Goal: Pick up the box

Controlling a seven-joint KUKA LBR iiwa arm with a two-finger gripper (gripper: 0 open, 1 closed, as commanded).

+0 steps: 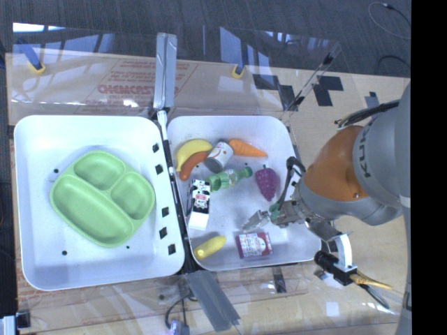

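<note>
Pincer point(257, 221) above red box point(253, 244).

A green divided plate point(103, 197) lies in the left bin point(28, 187). The right bin point(279, 135) holds a banana point(190, 150), carrot point(246, 147) and purple grapes point(267, 182).

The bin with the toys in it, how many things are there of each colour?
Yellow: 2, banana and corn
Orange: 1, carrot
Green: 1, bottle
Purple: 1, grapes
Red: 1, can
White: 1, box
Total: 7
</note>
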